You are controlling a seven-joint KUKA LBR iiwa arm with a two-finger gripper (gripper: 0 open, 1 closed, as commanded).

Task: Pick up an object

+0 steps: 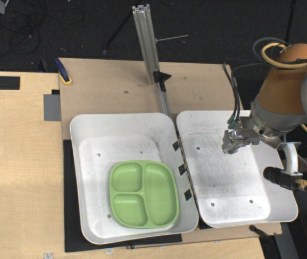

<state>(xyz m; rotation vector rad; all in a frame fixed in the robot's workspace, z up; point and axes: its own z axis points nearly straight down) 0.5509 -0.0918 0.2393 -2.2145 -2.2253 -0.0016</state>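
Observation:
A light green divided plate (pixel 143 194) with three compartments lies flat in the front part of the left white bin (pixel 88 131). My gripper (pixel 232 143) hangs over the right white bin (pixel 212 177), near its back right part, well to the right of the plate. Nothing shows between its fingers. The grey arm with its orange band (pixel 285 82) comes in from the right edge.
An upright metal post (pixel 147 42) stands behind the bins, near the seam between them. Black clips (pixel 181 169) sit along that seam. A black-and-white fitting (pixel 285 171) juts in at the right bin's right edge. Cables trail behind the arm.

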